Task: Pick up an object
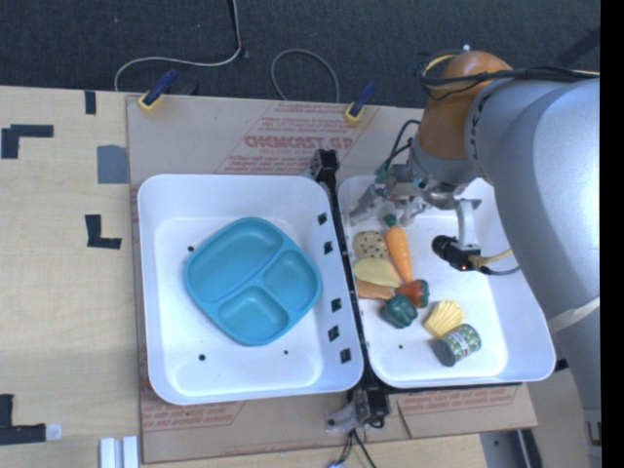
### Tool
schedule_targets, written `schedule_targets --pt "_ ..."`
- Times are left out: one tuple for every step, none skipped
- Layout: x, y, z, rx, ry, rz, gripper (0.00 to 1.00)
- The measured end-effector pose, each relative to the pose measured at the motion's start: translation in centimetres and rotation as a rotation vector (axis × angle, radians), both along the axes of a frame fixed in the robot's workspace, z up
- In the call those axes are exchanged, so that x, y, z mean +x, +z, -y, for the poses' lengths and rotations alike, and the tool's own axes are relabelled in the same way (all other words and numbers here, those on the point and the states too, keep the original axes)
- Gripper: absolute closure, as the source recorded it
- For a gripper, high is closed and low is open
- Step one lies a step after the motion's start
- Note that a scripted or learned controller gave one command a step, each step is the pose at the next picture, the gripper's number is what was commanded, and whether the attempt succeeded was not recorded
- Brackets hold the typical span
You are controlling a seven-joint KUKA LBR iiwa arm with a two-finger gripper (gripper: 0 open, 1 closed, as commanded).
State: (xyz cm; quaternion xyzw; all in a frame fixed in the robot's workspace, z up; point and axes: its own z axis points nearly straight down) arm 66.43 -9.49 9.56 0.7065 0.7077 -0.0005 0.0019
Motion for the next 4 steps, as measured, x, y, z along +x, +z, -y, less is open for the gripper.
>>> schedule_targets --pt "-3.0 -1.0 0.8 0.002 0.0 0.002 0.0" --pt "-1.0 -1.0 0.5 0.003 0.0 0.0 0.0" --pt "-0.9 -1.0 0.0 0.002 0.0 0.0 0.0" --pt "-2.8 -0.9 0.0 0.001 -0.001 0.002 0.0"
